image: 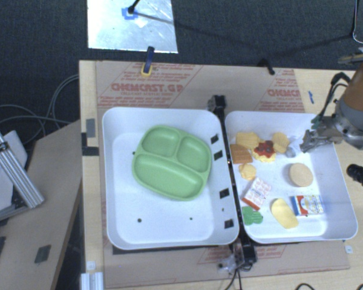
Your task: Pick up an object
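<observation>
The right bin (339, 219) holds several toy foods: a yellow piece (247, 139), a brown piece (240, 154), a red and yellow piece (266, 150), a yellow-orange piece (281, 141), a round tan disc (300, 174), a white and red packet (257, 193), a green piece (251, 216), a yellow oval (284, 212) and a small blue and white carton (307, 205). My gripper (304, 142) hangs over the bin's upper right part, just right of the yellow-orange piece and above the tan disc. Nothing shows between its fingers.
The left bin (118, 222) holds a green sectioned plate (172, 162). A black divider with clips (225, 168) runs between the bins. The arm (357, 101) enters from the right. A metal sheet (132, 17) lies beyond the bench, and cables cross the floor.
</observation>
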You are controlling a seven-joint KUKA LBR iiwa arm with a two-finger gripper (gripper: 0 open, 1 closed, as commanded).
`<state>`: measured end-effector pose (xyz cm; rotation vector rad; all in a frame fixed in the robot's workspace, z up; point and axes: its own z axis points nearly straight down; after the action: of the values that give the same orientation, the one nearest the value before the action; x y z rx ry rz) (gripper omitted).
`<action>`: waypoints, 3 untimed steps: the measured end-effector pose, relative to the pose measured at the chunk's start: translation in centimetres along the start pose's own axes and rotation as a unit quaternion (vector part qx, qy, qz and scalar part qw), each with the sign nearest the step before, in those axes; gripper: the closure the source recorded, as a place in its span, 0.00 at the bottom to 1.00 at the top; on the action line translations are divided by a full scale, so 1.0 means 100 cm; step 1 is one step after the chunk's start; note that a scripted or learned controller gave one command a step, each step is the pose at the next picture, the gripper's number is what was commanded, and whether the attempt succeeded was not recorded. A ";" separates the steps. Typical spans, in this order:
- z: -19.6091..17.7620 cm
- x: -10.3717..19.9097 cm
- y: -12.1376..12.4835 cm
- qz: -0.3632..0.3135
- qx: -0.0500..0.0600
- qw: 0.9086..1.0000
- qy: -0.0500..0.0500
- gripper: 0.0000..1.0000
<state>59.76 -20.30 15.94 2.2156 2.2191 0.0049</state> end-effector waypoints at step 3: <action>-0.062 0.061 -0.018 -0.004 0.003 1.000 0.002 1.00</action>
<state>57.95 -14.19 22.07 2.2126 2.2320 0.0021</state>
